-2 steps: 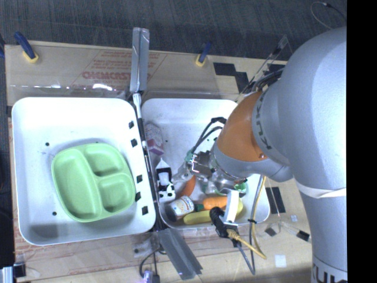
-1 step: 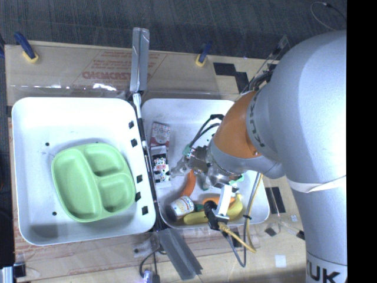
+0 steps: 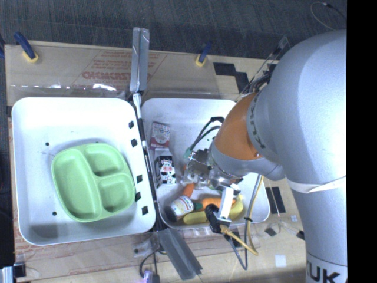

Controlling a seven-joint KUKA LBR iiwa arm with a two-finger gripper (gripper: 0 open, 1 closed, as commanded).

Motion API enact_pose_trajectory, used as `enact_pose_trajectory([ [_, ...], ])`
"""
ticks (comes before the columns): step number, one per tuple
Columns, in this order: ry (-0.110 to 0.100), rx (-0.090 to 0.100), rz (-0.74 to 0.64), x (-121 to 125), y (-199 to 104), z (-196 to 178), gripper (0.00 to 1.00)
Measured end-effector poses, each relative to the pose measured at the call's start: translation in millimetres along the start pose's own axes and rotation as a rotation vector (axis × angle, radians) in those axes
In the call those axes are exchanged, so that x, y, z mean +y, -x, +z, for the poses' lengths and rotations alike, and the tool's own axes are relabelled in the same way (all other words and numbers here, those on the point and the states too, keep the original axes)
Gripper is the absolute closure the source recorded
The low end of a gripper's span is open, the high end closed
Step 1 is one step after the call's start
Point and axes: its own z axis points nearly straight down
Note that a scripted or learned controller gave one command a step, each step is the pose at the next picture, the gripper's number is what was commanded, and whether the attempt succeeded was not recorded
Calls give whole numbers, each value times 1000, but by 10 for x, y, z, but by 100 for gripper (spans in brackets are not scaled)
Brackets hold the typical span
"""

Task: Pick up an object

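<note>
a brown desk (image 3: 70, 58) carries two white bins side by side, and everything loose enough to lift sits in the right bin (image 3: 177, 108). no single object is named by the task, so the likeliest candidate is the one nearest the tool: an orange piece (image 3: 188, 189) lying just below the pincer (image 3: 197, 168), near the bin's front. beside it, crowded into the front corner, are a small jar (image 3: 182, 206) on its side and a banana (image 3: 197, 218) against the front wall; they look to have gathered there because the floor curves up into the walls, which will make a clean grip awkward. further back and more in the open lie a black-and-white box (image 3: 166, 170) and a packet (image 3: 159, 134), both close to the wall shared with the other bin. the pincer is low inside the bin, over the cluster, but the wrist hides its tip, so i cannot tell whether it is open, closed or gripping anything. the arm (image 3: 306, 117) bends in from the right to reach it. the left bin (image 3: 23, 128) holds a green divided tray (image 3: 88, 181), flat and well apart from the work.
</note>
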Motion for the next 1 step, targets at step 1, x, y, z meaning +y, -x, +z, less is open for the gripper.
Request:
enact_pose_trajectory([
  [1,-1,-1,33,112,-577,-890,100],
])
